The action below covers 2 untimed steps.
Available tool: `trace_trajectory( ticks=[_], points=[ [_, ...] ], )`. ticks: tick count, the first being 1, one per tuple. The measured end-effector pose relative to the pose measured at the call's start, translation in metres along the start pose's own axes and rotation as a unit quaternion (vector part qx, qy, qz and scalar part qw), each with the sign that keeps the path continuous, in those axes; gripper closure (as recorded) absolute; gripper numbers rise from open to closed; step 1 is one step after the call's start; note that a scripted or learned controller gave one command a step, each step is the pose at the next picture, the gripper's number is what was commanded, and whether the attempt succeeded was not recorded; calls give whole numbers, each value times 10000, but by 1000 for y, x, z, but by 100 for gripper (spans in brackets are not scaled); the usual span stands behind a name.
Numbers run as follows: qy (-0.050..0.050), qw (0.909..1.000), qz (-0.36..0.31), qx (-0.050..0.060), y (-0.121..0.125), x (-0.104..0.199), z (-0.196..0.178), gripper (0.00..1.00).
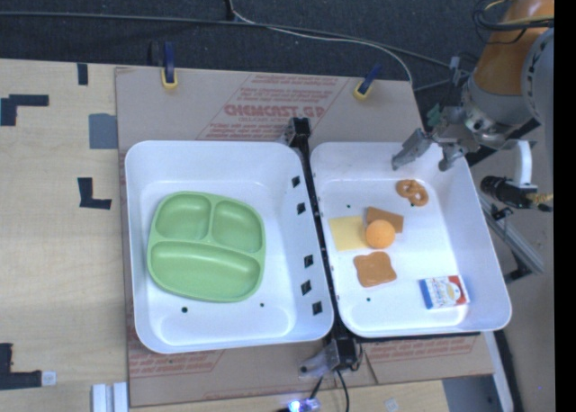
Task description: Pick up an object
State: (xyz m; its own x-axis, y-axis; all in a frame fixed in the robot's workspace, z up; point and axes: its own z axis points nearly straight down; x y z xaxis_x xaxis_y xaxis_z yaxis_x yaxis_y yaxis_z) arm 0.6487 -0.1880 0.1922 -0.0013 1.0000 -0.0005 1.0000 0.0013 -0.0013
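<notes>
At the near edge of the right bin (477, 221), toward 4 o'clock, lies a small blue and white carton (444, 292). A little farther in sits a brown toast slice (374, 269). Past that, an orange ball (381, 235) rests on another brown piece (387, 219), with a flat yellow cheese square (345, 232) just beside it at 9 o'clock. Farther still, toward 1 o'clock from the ball, lies a small pretzel (412, 191). Over in the left bin (162, 154) there is a green plate (206, 246) with three parts. My gripper (427, 155) hangs over the far edge of the right bin, at 12 o'clock from the pretzel. My two fingers are spread apart and nothing is between them. Behind the bins, two clamps (168, 75) hold down the brown cardboard sheet (261, 104).
</notes>
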Motion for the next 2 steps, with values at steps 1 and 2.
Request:
trace_trajectory(
  ticks=[1, 2],
  points=[
    [-3, 10000, -3, 8, -7, 0, 58, 0],
    [-13, 10000, -10, -18, -6, 0, 107, 0]
  ],
)
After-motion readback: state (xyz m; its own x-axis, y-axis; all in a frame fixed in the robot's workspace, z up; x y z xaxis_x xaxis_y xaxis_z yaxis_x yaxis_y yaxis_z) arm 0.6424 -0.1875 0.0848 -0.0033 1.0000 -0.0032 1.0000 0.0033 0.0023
